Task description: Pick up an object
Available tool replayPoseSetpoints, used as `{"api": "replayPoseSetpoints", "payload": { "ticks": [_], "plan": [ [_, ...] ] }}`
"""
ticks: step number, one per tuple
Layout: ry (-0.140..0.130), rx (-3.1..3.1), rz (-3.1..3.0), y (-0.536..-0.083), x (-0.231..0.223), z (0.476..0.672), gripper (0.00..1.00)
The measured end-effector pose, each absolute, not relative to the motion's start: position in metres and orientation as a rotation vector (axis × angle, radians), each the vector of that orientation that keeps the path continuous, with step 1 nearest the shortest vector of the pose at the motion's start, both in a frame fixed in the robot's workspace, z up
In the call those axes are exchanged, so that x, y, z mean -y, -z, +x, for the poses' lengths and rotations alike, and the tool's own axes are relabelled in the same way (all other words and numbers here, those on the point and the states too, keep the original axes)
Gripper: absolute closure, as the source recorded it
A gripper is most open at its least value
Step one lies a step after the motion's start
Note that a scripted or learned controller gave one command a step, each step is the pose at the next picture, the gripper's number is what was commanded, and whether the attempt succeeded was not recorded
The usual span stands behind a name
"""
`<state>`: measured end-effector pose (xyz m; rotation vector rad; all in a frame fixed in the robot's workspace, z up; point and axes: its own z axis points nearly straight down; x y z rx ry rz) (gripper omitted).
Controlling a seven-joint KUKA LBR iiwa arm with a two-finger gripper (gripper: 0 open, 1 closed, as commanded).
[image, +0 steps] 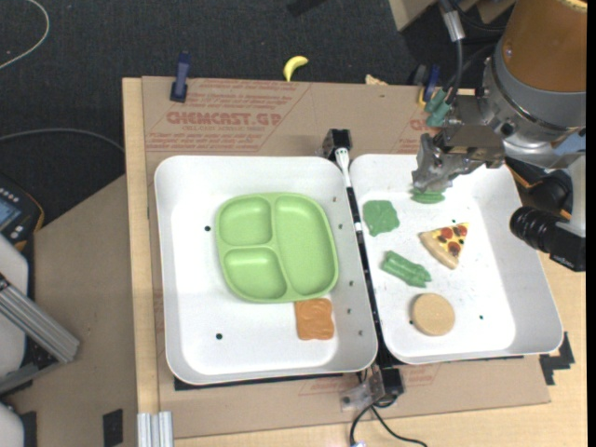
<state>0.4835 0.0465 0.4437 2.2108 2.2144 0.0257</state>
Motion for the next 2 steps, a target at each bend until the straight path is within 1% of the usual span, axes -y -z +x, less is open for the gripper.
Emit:
{"api": "replayPoseSetpoints", "payload": {
  "ticks": [1,2],
  "plan": [
    [0.024,-2.233,2.227,-0.249,-0.096,0.476,1.00],
    [0.005,-2.205,2.233,-0.240,0.029,0.506,1.00]
  ]
}}
